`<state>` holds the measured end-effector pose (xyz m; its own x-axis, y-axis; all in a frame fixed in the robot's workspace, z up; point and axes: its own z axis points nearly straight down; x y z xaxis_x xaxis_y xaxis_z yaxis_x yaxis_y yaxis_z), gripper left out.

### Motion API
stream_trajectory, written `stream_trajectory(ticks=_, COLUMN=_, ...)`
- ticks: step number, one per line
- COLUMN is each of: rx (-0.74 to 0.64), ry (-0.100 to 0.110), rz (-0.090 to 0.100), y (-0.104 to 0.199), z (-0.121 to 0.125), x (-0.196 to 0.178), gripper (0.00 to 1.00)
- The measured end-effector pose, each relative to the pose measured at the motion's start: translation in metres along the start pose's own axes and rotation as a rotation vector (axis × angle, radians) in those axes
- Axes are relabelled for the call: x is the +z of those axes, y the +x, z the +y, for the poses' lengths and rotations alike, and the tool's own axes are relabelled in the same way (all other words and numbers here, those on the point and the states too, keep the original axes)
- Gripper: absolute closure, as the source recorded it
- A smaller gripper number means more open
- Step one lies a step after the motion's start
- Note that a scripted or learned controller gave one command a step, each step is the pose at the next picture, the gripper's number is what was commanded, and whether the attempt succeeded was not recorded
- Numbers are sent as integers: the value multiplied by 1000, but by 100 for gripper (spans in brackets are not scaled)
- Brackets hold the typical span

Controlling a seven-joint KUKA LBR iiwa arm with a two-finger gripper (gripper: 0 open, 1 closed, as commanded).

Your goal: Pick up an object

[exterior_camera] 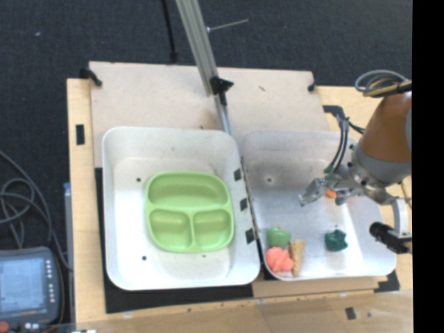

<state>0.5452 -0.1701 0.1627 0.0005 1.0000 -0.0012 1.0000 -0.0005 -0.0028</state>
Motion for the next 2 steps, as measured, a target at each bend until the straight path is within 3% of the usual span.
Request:
stream_trajectory(ticks=1, rx=1, ry=0, rz=0, y=0, z=4, x=43, gripper=0)
stream_trajectory(ticks=2, rx=2, ry=-2, rz=0, y=-2, z=4, x=63, gripper=0)
